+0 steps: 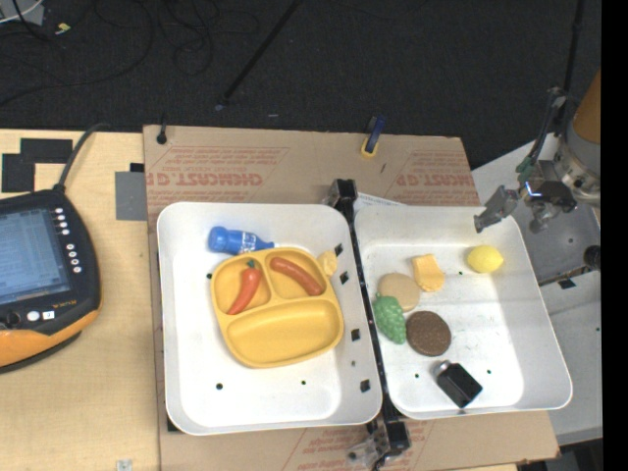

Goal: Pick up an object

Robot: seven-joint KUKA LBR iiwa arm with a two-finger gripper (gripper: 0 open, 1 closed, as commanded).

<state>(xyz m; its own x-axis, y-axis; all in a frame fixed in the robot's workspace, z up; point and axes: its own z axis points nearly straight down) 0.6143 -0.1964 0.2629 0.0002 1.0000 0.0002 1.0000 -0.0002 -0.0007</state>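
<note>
Even, fairly bright overhead light falls on the bench, and the two white bins (196,381) come out nearly washed out, with only faint, soft shadows under the objects inside them. The floor (294,37) behind the bench is dark and grainy, so its cables barely show. The picture is slightly soft overall, low in resolution, and the arm (579,155) at the right edge looks blurred.
</note>
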